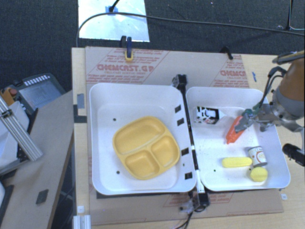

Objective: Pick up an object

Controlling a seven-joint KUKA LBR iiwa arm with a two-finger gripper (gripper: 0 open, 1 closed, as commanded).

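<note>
1. Over the right bin (274, 178), the grey arm (290, 97) with its orange band comes in from the right edge, and its pincer (247, 118) sits just above the upper end of an orange carrot-shaped object (234, 131).
2. Whether the pincer is apart or together cannot be told at this size; its tip overlaps the carrot's top, but nothing is clearly seen clamped in it.
3. That orange object lies at a slant in the middle of the right bin, its narrow end toward the lower left.
4. Below it, near the bin's lower right corner, lie a yellow oblong piece (237, 162), a small can (257, 155) just beside it, and a yellow ball (259, 174) under the can.
5. A small black-and-white item (208, 114) rests against the bin's upper left wall.
6. Across the divider, the left bin (102, 128) holds a yellow three-compartment plate (145, 147), lying flat near its centre.
7. Both bins sit on a cardboard-covered surface (143, 66).
</note>
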